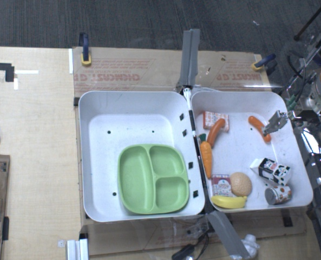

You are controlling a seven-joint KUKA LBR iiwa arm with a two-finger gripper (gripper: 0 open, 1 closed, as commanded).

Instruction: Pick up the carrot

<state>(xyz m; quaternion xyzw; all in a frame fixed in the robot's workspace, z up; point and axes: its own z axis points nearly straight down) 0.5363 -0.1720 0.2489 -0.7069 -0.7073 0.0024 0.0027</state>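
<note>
Beside glossy divider, tapered orange carrot [206,158]

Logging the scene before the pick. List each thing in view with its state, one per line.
carrot: lying along the right bin's left wall, not held
gripper: over the right bin's far right, by a sausage
second sausage: lying partly on a small carton
green plate: flat in the left bin
can: on its side
banana: lying at the near wall

Orange carrot [206,159] along bin's left wall
</note>
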